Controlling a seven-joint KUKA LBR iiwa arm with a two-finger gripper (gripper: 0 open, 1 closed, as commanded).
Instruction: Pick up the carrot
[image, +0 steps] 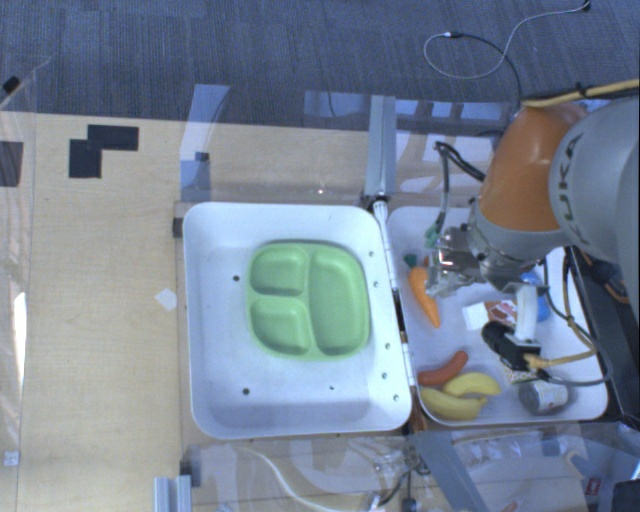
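The arm (560, 170) reaches in from the right and bends down over the right bin (400, 228), its orange band above the wrist and the grey body filling the upper right corner. The claw (447, 268) hangs low over the upper left part of that bin, pointing down and to the left. Its fingers are lost against the wrist hardware, so I cannot tell whether it is open or closed, and nothing is seen held in it.

The carrot (426, 298) lies in the right bin near the left wall, slanted, its tip toward the lower right. It sits just beside the claw, to the lower left of it; whether they touch cannot be told.

Lower in the same bin lie a sausage (443, 368) and, touching it from below, a banana (460, 392). A grey can (543, 396) rests at the lower right.

The left bin (215, 400) holds a green plate (306, 298) with three compartments.
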